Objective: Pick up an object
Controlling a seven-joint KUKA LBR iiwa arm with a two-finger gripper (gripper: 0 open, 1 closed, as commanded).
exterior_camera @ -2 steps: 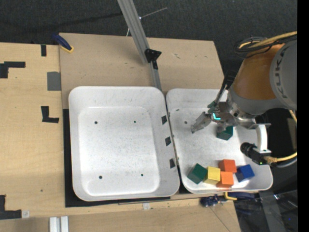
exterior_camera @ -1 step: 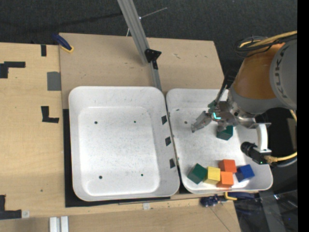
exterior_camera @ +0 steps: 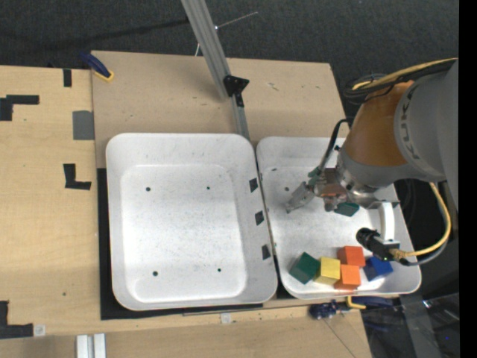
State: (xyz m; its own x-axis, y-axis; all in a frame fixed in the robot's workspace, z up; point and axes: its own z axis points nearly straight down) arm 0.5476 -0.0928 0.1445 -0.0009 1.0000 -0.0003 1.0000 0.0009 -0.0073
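Partly, the arm (exterior_camera: 395,136) hides the right bin (exterior_camera: 277,162) and teal object (exterior_camera: 346,209).

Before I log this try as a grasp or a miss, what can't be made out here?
- Claw: blurred in the camera view, partly under the wrist; grip unreadable.
- Dark teal piece beside it: too small to identify.
- Blue block: partly covered by a black fitting.
- Right bin: far side hidden by the arm.

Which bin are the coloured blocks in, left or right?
Right. The green cube, yellow cube and orange blocks cluster in the right shallow white bin, at its near corner.
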